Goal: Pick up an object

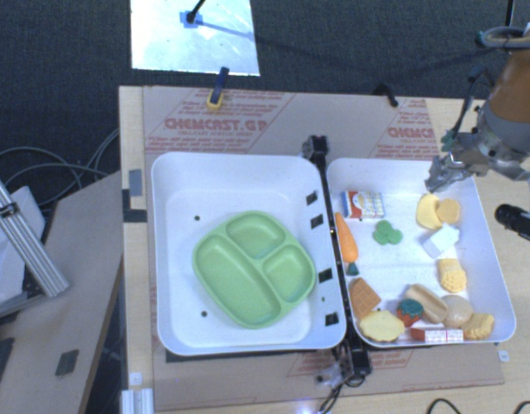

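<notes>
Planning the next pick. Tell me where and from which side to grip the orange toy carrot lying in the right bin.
Grip the orange toy carrot across its thicker middle, coming straight down from above. It lies flat, lengthwise along the left wall of the right white bin, so the fingers should probably close across its narrow width. The wall-side finger has little room, so that side looks risky. The gripper is at the bin's far rim.

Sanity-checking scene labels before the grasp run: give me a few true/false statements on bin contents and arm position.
1. The green divided plate lies in the left bin. True.
2. The toy carrot lies on the plate. False: it lies in the right bin, along its left wall.
3. The gripper is over the right bin's upper right corner. True.
4. The green toy piece sits in the left bin. False: right bin.
</notes>
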